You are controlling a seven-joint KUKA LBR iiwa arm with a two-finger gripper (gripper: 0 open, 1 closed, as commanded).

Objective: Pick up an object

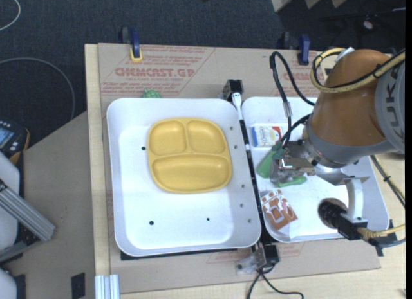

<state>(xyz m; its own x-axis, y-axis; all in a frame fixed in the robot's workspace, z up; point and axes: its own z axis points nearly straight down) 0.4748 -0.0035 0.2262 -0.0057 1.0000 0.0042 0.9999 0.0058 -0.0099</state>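
Down in the right bin, the gripper sits low over a green object near the bin's middle; whether it grips anything cannot be told. A small white carton lies beyond the green object, a brown-and-white packet nearer the bin's front. A yellow divided plate rests in the left bin.
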